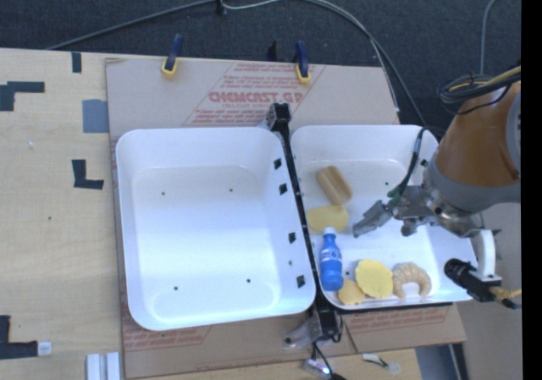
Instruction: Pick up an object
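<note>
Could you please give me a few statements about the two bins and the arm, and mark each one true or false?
1. The blue bottle lies in the right bin, close to the divider. True.
2. The gripper holds the croissant. False: the croissant lies on the bin floor near the front wall, apart from the gripper.
3. The tan bread roll lies in the left bin. False: it lies in the right bin.
4. The gripper hangs over the right bin. True.
5. A yellow round piece lies between the bottle and the croissant. True.
</note>
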`<state>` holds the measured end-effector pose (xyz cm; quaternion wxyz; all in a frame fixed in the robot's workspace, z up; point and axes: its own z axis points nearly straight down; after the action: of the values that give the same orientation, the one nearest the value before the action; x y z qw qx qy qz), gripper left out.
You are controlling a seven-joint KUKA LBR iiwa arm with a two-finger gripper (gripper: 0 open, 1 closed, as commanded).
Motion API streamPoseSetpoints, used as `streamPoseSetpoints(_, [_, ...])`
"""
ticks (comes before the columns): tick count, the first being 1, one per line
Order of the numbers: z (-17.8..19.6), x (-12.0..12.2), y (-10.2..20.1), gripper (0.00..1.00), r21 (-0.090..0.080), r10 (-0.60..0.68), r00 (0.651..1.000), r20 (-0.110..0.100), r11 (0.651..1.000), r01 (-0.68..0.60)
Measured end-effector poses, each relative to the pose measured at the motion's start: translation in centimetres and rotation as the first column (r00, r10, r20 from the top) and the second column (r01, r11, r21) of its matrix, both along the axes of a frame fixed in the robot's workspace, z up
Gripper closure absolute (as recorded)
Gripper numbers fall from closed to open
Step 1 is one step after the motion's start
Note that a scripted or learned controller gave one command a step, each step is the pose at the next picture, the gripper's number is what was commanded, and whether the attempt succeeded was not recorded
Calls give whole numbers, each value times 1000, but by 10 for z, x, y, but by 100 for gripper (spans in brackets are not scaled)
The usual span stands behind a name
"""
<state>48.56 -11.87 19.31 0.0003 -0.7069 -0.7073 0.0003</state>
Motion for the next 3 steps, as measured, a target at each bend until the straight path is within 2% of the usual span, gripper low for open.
streamPoseSetpoints(1, [-31, 70, 2, 0, 0, 2, 1000, -1, 1000, -2])
streamPoseSetpoints(2, [-87, 134, 22, 0, 1, 3, 1000, -1, 1000, -3])
streamPoseSetpoints(3, [-109, 171, -10, 0, 0, 0, 1000, 1, 1000, 0])
